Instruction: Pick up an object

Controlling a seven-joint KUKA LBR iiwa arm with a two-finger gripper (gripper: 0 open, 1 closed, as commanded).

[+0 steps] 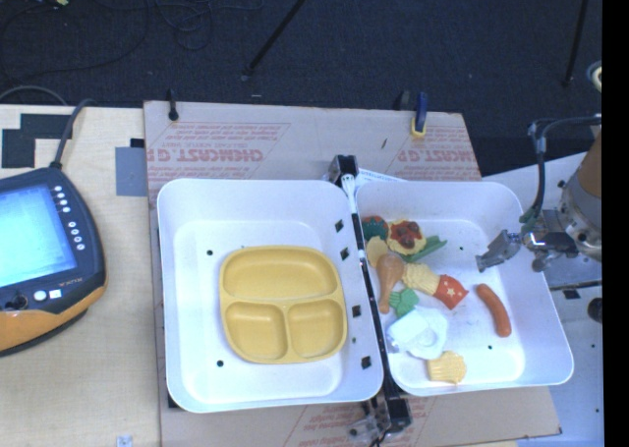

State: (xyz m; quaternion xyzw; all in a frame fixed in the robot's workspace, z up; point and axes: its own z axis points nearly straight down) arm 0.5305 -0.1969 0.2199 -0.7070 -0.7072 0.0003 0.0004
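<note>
The right bin (pixel 536 357) holds several toy foods. An orange-red sausage (pixel 494 309) lies toward its right side. A red block with a star (pixel 450 291), a yellow piece (pixel 421 278) and a tan drumstick (pixel 390 276) are bunched near the middle. A round red-and-yellow piece (pixel 405 235) lies at the back on green leaves. In front are a white item (pixel 423 333) and a yellow waffle-like piece (pixel 447 367). My gripper (pixel 491 258) hangs over the bin's right part, just behind and above the sausage, with nothing seen in it.
The left bin (pixel 187 229) holds a yellow divided tray (pixel 283 300). A black divider (pixel 356 268) runs between the bins. A tablet-like pendant (pixel 39 249) lies at the far left of the bench. The arm (pixel 580 209) comes in over the right bin's rim.
</note>
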